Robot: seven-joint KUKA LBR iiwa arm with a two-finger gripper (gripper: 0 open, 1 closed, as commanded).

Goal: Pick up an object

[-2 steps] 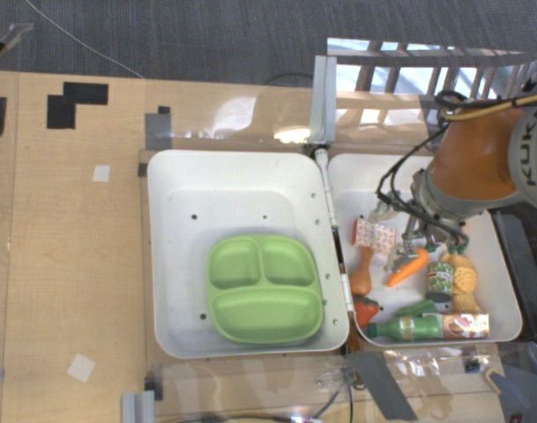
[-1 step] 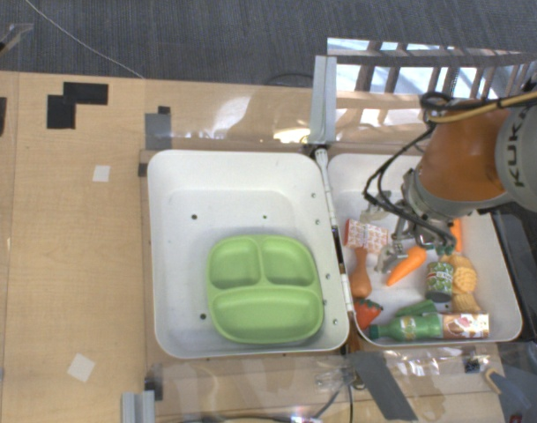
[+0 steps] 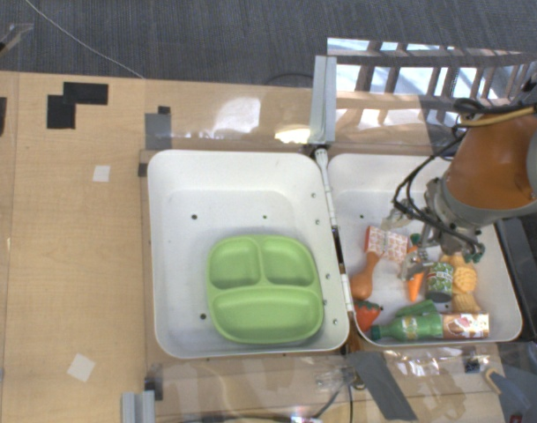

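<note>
Starting at the left, the left bin (image 3: 175, 192) holds a green divided plate (image 3: 264, 289) lying flat toward its near side, well apart from any action. Across the shared rims, the right bin (image 3: 361, 192) carries the clutter: an orange-brown pear-shaped piece (image 3: 366, 278) near the left wall, a small red and white packet (image 3: 387, 241) just above it, a green bottle (image 3: 427, 326) lying on its side along the near wall, a green can (image 3: 440, 278), an orange carrot-like piece (image 3: 415, 285) and a yellow waffle-textured item (image 3: 464, 280).

The gripper (image 3: 427, 252) hangs low over the middle of this pile, just beside the carrot-like piece and the can; whether anything sits between the fingers cannot be told, since the wrist and cables cover them.

Any of these objects would serve, and the pile is tight. A good grasp probably means descending straight onto one item with room on both sides, such as the carrot-like piece, closing across its narrow width, then lifting slowly so neighbours do not drag along or wedge it loose.
</note>
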